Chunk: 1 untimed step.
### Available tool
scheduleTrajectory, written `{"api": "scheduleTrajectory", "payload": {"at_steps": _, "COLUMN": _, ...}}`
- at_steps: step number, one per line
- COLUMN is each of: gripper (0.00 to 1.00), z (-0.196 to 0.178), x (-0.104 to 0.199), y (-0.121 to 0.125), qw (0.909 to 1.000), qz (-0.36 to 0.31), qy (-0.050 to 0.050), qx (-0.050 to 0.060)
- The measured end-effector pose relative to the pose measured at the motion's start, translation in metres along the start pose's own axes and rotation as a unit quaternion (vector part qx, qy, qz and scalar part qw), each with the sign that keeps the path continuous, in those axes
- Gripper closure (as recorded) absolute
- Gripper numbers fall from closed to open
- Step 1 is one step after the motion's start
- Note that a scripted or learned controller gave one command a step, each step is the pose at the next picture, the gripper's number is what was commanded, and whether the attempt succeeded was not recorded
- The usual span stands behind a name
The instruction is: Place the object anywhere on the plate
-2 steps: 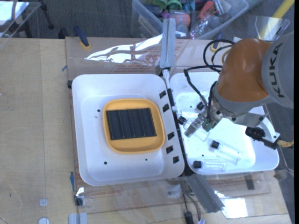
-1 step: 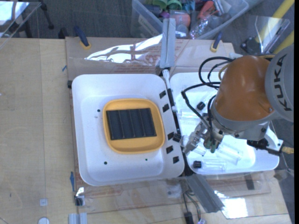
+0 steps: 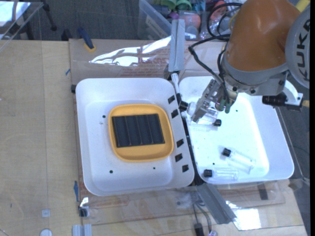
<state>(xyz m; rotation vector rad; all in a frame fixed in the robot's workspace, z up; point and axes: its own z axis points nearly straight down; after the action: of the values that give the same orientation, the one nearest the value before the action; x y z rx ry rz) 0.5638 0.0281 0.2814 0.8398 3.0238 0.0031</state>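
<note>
A yellow plate [image 3: 141, 154] with a dark ribbed centre lies in the left bin [image 3: 91, 132]. Three clear vials with black caps are in the right bin [image 3: 266, 136]. One vial [image 3: 211, 120] lies near the bin's left side, right under my gripper [image 3: 199, 112], which hangs low over it and tilts down to the left. The gripper's body hides part of this vial. Another vial [image 3: 238, 157] lies in the bin's front half, and a third vial [image 3: 221, 173] rests near the front wall.
The divider between the bins carries black clips [image 3: 179, 144]. A grey bar [image 3: 176, 48] stands behind the bins. A clear tub of colourful items [image 3: 192, 4] sits at the back. The orange and grey arm [image 3: 258, 33] looms over the right bin.
</note>
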Motion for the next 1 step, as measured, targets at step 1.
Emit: {"api": "scheduleTrajectory", "payload": {"at_steps": 1, "gripper": 1.0, "z": 0.0971, "x": -0.0318, "y": 0.0075, "qw": 0.9969, "qz": -0.079, "qy": 0.001, "qx": 0.0}}
